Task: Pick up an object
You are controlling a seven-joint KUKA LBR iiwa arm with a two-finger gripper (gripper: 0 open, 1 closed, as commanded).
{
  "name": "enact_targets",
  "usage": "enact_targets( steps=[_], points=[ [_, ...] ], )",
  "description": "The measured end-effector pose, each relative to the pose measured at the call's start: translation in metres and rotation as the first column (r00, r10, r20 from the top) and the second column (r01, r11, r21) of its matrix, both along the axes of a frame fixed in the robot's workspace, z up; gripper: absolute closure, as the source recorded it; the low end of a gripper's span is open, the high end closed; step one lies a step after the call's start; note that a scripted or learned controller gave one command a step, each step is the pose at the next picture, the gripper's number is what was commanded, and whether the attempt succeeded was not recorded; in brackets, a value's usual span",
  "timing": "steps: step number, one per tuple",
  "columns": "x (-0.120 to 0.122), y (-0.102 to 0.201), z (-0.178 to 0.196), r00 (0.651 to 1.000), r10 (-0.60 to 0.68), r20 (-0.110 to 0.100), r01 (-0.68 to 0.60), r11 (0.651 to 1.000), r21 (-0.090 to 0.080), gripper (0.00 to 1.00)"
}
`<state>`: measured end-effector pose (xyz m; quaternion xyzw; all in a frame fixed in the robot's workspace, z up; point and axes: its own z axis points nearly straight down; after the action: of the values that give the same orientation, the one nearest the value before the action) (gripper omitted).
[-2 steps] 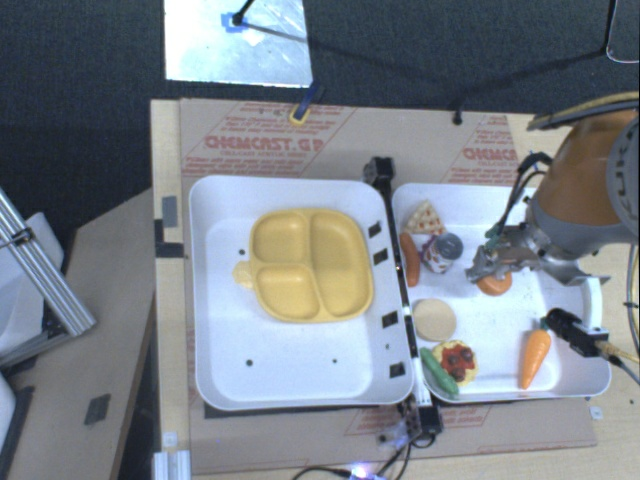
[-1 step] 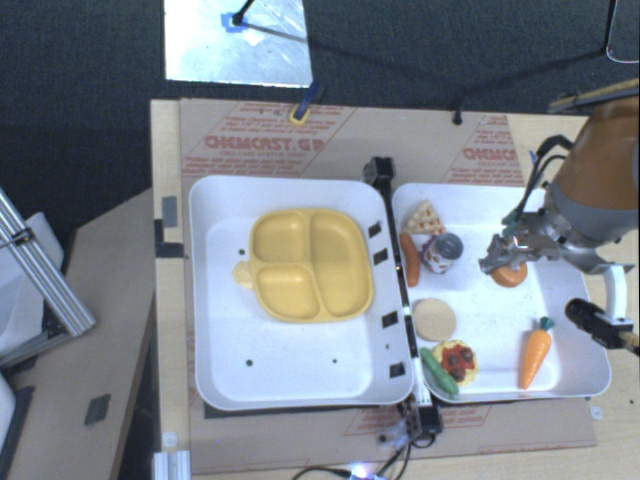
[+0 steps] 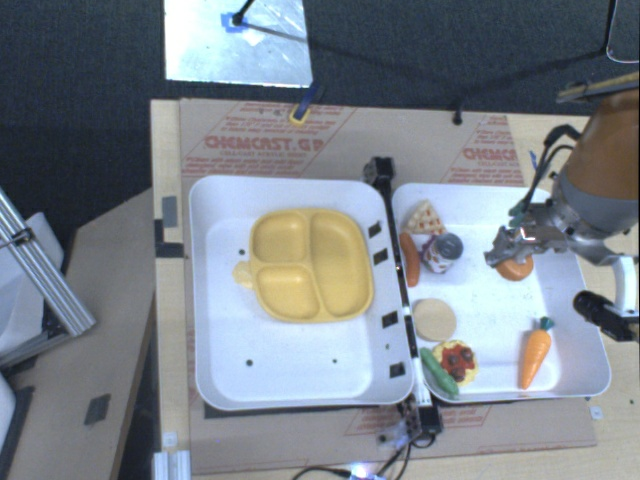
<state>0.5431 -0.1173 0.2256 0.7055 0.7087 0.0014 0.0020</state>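
The right bin (image 3: pixel 490 308) holds several toy foods. My gripper (image 3: pixel 507 246) hangs low at the bin's right side, right over a small orange round object (image 3: pixel 518 269) that peeks out below it. The gripper's body hides most of that object, and I cannot see whether it is held. To the left lie a pizza slice (image 3: pixel 424 217), a red sausage (image 3: pixel 409 257) and a small can (image 3: pixel 441 251). Nearer the front are a tan disc (image 3: pixel 434 319), a yellow piece with red topping (image 3: pixel 456 359), a green pod (image 3: pixel 437 372) and a carrot (image 3: pixel 535 355).
The left bin (image 3: pixel 215 268) holds a yellow divided plate (image 3: pixel 305 265). A black divider with clips (image 3: pixel 392 268) runs between the bins. The arm's orange band and grey wrist (image 3: pixel 600 168) stand over the right bin's far right corner.
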Motion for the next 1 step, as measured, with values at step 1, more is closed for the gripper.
enact_targets(
  steps=[1],
  points=[
    [0.0321,0.0551,-0.0047,1.0,0.006,-0.001,-0.006,1.0,0.003,1.0]
  ],
)
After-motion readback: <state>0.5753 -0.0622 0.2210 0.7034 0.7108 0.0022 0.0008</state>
